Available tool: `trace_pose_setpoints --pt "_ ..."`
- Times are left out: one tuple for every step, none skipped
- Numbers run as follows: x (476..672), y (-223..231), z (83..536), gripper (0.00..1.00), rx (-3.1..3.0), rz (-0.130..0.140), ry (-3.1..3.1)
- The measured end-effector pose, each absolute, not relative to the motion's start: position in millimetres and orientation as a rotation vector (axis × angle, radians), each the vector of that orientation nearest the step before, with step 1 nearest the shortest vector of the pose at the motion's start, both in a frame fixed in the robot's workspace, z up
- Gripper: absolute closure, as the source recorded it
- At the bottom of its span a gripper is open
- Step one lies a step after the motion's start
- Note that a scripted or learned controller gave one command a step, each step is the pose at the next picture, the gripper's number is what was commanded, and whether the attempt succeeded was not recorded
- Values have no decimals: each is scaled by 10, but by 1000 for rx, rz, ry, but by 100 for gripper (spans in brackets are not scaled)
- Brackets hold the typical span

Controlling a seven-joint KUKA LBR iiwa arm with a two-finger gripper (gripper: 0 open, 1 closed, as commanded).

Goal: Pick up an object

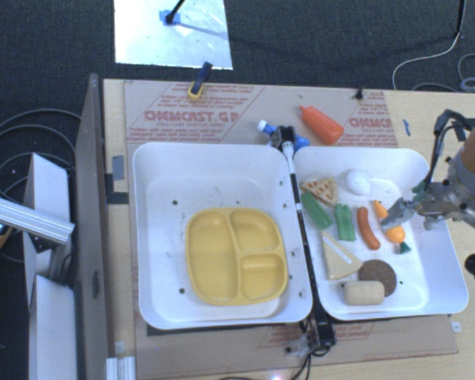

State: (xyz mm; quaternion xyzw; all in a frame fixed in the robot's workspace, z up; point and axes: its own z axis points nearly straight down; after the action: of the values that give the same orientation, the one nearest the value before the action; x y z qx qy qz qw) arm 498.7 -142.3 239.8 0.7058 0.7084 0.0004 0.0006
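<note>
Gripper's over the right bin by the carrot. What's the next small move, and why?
Probably a short straight descent. The gripper sits at the carrot in the right bin, with the hot dog lying apart to one side. I can't tell whether anything is gripped yet.

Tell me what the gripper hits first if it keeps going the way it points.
The gripper points toward the view's left, low over the right bin. The red sausage likely comes first, though the orange carrot beside the tip may be touched; depth is unclear.
</note>
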Motion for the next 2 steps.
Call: trace_pose_setpoints --pt "5190 -1986 896 0 2228 -4 2223" --pt "5796 -1685 847 0 2208 5 2228"
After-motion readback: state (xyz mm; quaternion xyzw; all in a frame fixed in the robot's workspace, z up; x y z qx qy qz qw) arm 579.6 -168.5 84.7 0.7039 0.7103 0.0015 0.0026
